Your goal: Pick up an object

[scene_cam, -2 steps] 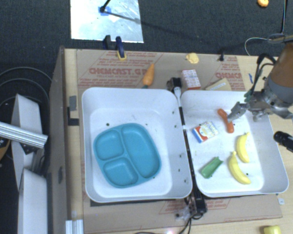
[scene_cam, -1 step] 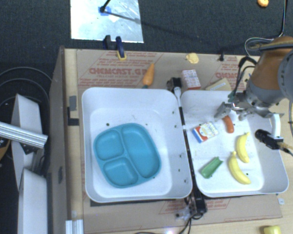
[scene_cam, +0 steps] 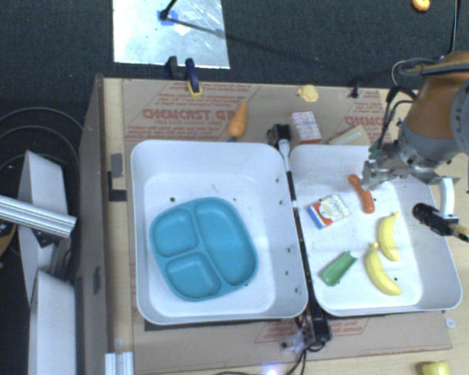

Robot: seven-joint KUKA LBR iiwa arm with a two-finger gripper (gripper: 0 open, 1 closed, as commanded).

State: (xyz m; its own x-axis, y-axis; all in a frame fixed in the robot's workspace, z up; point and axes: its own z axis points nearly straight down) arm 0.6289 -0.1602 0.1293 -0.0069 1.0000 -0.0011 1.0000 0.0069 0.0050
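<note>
The right bin [scene_cam: 442,287] holds an orange sausage-shaped piece [scene_cam: 361,193], a small red, white and blue carton [scene_cam: 328,210], two yellow bananas [scene_cam: 388,237] [scene_cam: 381,270] and a green cylinder [scene_cam: 338,267]. My gripper [scene_cam: 374,171] hangs over the bin's back part, just above and right of the orange piece's upper end. The grey wrist and orange band rise behind it to the right. I cannot tell whether it touches the orange piece. Nothing is seen lifted.
The left bin [scene_cam: 152,170] holds a blue divided plate [scene_cam: 203,247]. Behind the bins on the board lie an orange carrot-like piece [scene_cam: 238,120], a small pink box [scene_cam: 306,126] and a yellow bit [scene_cam: 308,93]. A black part [scene_cam: 431,219] juts over the right bin's right side.
</note>
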